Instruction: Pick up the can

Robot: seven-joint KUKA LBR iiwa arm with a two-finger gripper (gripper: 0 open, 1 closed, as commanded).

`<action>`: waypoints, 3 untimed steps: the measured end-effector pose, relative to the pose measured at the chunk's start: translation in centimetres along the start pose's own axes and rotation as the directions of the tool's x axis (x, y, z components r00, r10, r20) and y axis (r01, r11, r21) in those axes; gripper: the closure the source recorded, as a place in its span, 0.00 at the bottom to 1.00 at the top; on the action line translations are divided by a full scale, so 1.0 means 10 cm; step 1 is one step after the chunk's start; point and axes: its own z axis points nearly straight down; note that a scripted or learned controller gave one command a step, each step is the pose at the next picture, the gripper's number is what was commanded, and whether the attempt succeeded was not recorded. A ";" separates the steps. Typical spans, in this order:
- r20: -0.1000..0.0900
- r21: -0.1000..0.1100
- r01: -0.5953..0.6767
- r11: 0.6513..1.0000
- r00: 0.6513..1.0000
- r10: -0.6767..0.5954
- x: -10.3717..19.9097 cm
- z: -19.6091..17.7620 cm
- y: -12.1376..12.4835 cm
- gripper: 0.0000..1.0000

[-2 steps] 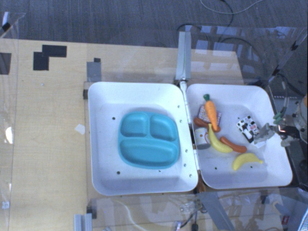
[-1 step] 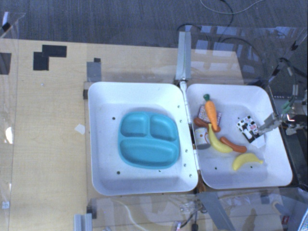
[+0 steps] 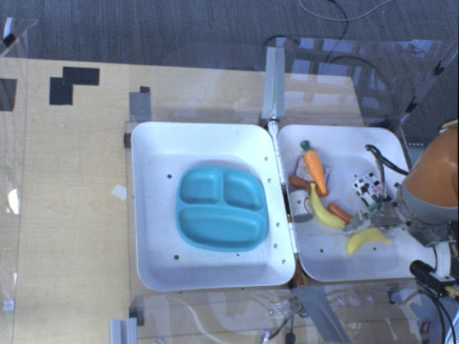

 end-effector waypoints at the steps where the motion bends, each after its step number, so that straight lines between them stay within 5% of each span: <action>1: 0.001 0.001 -0.119 0.993 0.993 0.119 -0.20 0.02 0.78 0.00; 2: 0.007 0.036 -0.187 0.982 0.982 0.187 -0.19 0.04 1.50 0.00; 3: 0.003 0.094 -0.315 0.944 0.949 0.316 -0.24 0.07 1.63 0.00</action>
